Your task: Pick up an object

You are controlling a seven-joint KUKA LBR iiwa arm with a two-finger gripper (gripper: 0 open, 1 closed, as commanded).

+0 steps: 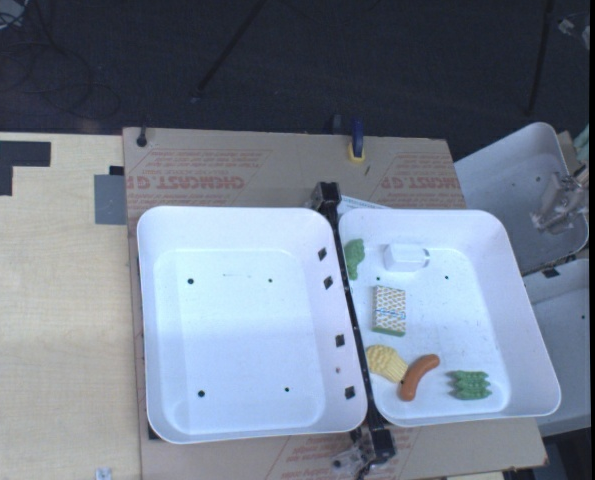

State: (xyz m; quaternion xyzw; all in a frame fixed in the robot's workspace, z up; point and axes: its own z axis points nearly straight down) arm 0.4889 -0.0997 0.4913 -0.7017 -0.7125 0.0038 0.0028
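The right bin point(517, 298) holds several small objects. A green leafy piece point(354, 258) lies against its left wall and a white block point(406, 256) sits near its back. In the middle is a pale patterned rectangular pad point(389, 310). Near the front lie a yellow lumpy piece point(385, 362), an orange sausage shape point(418, 376) touching it, and a green ridged piece point(469, 385).
The left bin point(147, 318) stands beside the right one, joined by a black clip strip point(339, 308). Both rest on a cardboard sheet point(237, 168). A light grey plate point(522, 178) with a small metal fixture point(560, 205) lies at the right.
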